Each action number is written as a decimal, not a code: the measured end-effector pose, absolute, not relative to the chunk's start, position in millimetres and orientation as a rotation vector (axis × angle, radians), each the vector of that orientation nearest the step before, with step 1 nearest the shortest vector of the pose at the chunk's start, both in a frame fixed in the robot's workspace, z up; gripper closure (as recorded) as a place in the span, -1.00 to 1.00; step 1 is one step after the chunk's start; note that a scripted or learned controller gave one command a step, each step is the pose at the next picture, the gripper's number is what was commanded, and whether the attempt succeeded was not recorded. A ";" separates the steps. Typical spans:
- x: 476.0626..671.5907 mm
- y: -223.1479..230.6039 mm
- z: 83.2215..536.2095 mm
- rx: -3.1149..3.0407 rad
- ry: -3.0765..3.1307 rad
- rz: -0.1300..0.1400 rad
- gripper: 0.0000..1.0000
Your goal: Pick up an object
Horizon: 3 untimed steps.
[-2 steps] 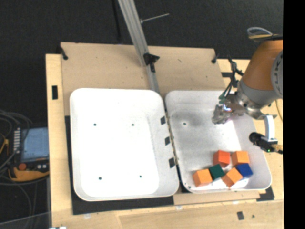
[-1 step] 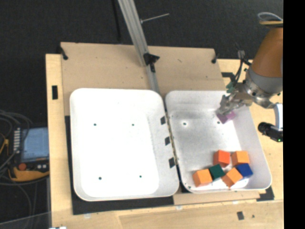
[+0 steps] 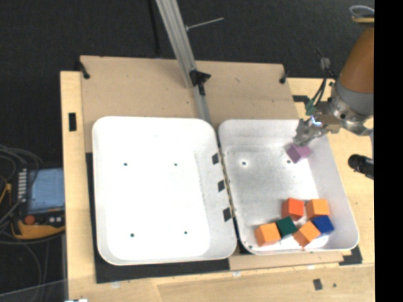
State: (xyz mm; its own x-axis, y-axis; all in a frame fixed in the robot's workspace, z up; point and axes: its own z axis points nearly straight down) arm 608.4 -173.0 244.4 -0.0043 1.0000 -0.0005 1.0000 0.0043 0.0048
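My gripper (image 3: pixel 306 134) hangs over the far right part of the right bin (image 3: pixel 264 137), reaching in from the right. A small purple block (image 3: pixel 298 151) sits tilted at the fingertips, pinched between them. Near the bin's front right corner lies a cluster of blocks: an orange one (image 3: pixel 293 207), another orange one (image 3: pixel 318 207), a blue one (image 3: pixel 322 224), a green one (image 3: pixel 286 226), and two more orange ones (image 3: pixel 267 233) (image 3: pixel 308 233).
The left bin (image 3: pixel 157 187) lies beside the right one, joined by black clips (image 3: pixel 221 184). A metal rail (image 3: pixel 179 39) slants down from the top to the bins' far edge. Cables and a blue device (image 3: pixel 44 190) sit off the bench's left side.
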 end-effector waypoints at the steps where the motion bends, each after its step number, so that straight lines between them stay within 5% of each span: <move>1: 591.8 -133.5 241.2 2.217 2.225 -0.001 1.00; 3: 570.6 -28.0 257.6 2.214 2.232 0.003 1.00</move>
